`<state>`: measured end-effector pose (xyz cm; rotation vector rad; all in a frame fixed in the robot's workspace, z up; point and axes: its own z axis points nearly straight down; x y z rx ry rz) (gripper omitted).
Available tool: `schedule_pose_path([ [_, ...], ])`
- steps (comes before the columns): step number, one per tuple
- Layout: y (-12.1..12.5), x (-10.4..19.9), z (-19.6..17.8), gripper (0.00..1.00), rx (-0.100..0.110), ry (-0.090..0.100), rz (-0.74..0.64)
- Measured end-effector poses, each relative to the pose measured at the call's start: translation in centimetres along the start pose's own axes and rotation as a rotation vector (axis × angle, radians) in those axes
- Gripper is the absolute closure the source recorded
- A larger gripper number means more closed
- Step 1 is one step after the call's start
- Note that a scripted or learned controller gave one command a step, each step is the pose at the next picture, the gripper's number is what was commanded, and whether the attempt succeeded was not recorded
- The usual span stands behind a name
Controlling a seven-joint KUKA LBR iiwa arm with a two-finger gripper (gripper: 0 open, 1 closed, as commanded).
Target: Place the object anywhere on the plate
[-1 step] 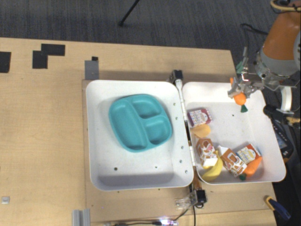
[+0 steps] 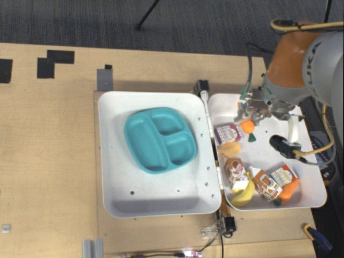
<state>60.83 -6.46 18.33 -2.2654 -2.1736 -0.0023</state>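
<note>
A pale wooden desk (image 2: 48,160) beside dark grey carpet (image 2: 80,9) carries two white bins, the right bin (image 2: 317,195) at 3 o'clock of the left bin (image 2: 115,198). One teal plate (image 2: 159,139) lies in the left. The right holds two carrots, one banana (image 2: 243,194) and four printed packets (image 2: 228,132). The small carrot (image 2: 246,126) lies at 6 o'clock of the tool (image 2: 250,112), green end toward 5 o'clock; whether the tool is apart or together cannot be told.

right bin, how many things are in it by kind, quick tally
carrots: 2
banana: 1
packets: 4
pale orange piece: 1
total: 8
</note>
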Motion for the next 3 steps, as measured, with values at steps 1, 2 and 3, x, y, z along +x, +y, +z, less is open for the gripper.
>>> schedule_pose_path([
  [1,5.7,10.2,-0.2,1.00,-0.006,0.002,0.001],
  [2,1.4,16.1,-4.7,1.00,-0.005,0.002,0.106],
  [3,1.4,15.8,-4.5,0.00,-0.003,-0.001,0.110],
])
